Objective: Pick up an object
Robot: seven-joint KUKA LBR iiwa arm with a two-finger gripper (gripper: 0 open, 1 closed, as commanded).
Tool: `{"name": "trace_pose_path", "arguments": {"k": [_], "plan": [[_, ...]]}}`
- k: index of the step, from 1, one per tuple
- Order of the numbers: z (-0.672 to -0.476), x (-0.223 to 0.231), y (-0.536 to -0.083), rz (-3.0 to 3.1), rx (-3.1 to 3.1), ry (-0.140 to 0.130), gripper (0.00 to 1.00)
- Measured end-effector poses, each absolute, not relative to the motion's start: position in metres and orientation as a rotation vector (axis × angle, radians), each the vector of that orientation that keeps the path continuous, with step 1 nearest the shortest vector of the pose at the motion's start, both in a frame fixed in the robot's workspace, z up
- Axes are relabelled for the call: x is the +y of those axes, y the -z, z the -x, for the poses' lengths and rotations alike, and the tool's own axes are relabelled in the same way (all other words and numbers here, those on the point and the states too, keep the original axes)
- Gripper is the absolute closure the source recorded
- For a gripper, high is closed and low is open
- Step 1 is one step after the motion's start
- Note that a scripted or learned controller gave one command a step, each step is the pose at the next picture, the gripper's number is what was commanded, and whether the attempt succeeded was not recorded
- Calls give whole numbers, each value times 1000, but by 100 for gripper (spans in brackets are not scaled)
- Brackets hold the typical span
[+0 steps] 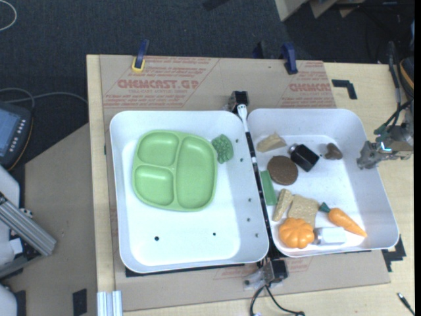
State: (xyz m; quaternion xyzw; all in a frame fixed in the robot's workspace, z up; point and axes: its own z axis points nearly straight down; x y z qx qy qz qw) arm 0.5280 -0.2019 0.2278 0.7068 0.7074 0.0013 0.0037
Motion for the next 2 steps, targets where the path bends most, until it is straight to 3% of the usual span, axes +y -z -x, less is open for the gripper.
{"name": "trace_pose_path", "arguments": {"k": [2], "plan": [[-515,-96,-222,-2219,2231,0,100]]}}
